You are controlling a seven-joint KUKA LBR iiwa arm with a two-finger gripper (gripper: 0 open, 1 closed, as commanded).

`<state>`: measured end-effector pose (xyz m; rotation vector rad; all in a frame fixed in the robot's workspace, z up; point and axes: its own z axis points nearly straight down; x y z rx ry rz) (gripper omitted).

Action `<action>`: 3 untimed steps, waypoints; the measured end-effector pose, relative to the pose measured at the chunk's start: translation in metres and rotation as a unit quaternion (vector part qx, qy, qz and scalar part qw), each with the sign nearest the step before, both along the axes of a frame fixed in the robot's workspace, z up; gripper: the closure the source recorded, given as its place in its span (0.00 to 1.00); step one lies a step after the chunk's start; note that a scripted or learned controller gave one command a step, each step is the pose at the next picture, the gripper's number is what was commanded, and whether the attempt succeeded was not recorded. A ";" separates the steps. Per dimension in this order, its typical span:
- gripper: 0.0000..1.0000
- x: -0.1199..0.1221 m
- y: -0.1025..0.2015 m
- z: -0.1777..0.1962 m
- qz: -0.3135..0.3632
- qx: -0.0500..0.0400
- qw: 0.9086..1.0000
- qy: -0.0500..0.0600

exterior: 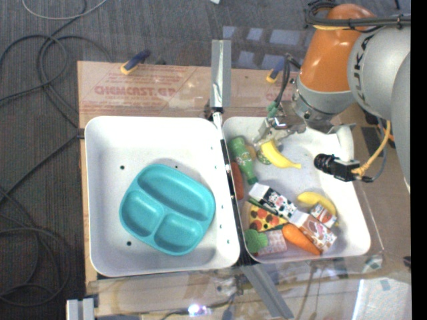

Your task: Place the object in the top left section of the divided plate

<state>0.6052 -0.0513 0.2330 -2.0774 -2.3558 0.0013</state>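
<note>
plate (167, 209) (three sections), two bananas (279, 156)

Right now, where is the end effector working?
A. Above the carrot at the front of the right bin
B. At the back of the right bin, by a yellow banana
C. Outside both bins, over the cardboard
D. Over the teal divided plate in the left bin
B: the end effector sits at the back of the right bin, right by the banana; the divided plate lies apart in the left bin.

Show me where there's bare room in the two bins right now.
Left bin: bare floor all round the teal plate, widest along the far wall, and its three sections are bare. Right bin: crowded from the banana at the gripper to the carrot; one bare patch mid-floor, right of the banana.
</note>
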 end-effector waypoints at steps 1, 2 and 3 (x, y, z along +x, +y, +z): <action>1.00 -0.051 0.048 -0.050 0.131 0.001 0.991 0.001; 1.00 -0.110 0.102 -0.050 0.148 0.001 0.989 0.001; 1.00 -0.121 0.165 -0.032 0.201 0.001 0.980 0.000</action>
